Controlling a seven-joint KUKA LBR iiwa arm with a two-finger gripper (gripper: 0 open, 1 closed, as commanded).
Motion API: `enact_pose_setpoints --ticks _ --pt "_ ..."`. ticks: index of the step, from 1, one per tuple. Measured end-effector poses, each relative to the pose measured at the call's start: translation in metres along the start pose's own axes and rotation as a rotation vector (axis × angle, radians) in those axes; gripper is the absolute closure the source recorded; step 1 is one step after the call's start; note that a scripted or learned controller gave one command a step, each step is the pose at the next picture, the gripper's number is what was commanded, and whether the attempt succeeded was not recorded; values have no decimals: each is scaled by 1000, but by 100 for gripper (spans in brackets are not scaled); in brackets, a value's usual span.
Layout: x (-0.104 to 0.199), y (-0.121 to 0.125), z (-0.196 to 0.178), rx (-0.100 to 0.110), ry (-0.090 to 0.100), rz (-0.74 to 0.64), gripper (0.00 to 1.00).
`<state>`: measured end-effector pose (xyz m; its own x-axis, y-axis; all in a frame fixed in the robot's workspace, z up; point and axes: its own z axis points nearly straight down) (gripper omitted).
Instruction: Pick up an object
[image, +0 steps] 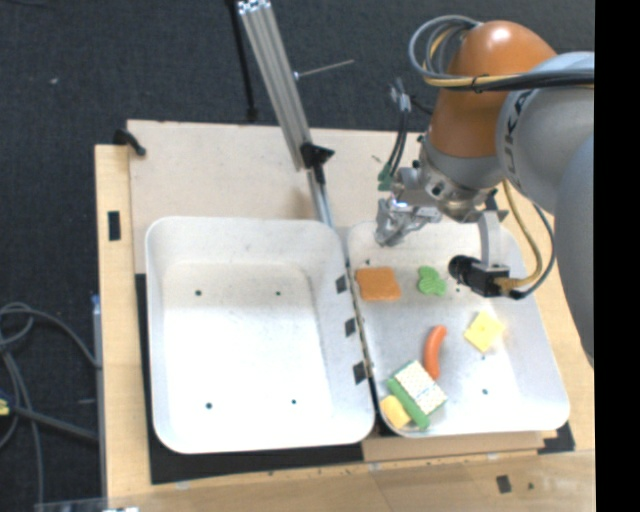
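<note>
My gripper (392, 230) hangs over the far left corner of the right bin (520, 385), just above and behind an orange-brown block (378, 284). Its fingers (397, 222) look close together with nothing between them. A small green piece (431, 282) lies to the block's right. Further right sits a yellow wedge (485, 331). An orange carrot-like stick (433, 349) lies mid-bin. Near the front left corner rest a green-and-white box (418, 390) and a yellow piece (395, 409).
The left bin (250, 335) stands beside the right one, sharing a middle rim. A slanted metal pole (285, 105) rises behind the bins. A black fitting with cables (480, 273) hangs at the arm's side over the right bin.
</note>
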<state>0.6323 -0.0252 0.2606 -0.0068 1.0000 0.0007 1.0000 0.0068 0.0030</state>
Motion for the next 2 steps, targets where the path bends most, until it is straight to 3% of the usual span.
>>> enact_pose_setpoints --ticks 1,2 --pt "48 28 6 0 -1 0 100" --pt "97 34 5 0 -1 0 100"
